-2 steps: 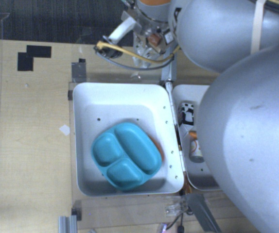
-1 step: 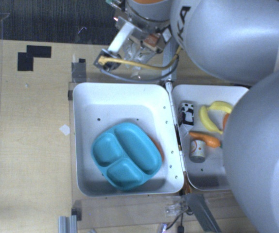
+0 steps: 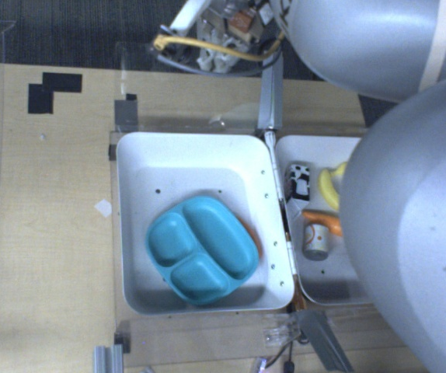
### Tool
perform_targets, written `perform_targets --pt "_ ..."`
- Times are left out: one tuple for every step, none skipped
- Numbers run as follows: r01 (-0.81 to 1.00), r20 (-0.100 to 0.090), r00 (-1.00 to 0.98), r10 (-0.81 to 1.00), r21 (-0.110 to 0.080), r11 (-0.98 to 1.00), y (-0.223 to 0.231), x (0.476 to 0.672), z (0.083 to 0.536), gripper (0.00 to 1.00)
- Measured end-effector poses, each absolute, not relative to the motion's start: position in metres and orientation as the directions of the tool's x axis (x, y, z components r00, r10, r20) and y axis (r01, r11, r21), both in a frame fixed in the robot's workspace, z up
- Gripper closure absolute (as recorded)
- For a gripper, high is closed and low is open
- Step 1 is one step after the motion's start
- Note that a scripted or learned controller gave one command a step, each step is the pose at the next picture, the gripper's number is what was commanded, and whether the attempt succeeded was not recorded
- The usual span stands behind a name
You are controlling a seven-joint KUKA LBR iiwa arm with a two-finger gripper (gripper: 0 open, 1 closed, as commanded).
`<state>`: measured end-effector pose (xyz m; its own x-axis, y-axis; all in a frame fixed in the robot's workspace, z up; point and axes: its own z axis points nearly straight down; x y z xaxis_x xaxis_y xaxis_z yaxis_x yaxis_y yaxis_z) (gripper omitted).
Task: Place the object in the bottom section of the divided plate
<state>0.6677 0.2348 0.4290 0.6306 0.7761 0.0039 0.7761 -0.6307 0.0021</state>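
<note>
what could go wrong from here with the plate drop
The blue divided plate lies turned at an angle in the left bin, so its bottom section may be misjudged. The small objects crowd along the right bin's left wall, partly under the arm, so a grasp may miss.

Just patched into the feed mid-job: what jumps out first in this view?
The grey arm bulks over the right side, covering much of the right bin. In the left bin, a blue divided plate lies tilted. Beside the arm in the right bin sit a black-and-white object, something yellow and an orange-handled item.
</note>
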Motion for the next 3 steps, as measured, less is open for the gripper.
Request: perform_targets --pt "0.894 0.001 0.448 0.894 0.001 -0.448 0.235 0.632 0.400 1.00" --pt "0.902 0.003 0.431 0.902 0.003 -0.431 0.235 0.669 0.405 1.00" --pt "0.948 0.001 0.318 0.948 0.001 -0.318 0.200 0.628 0.340 1.00"
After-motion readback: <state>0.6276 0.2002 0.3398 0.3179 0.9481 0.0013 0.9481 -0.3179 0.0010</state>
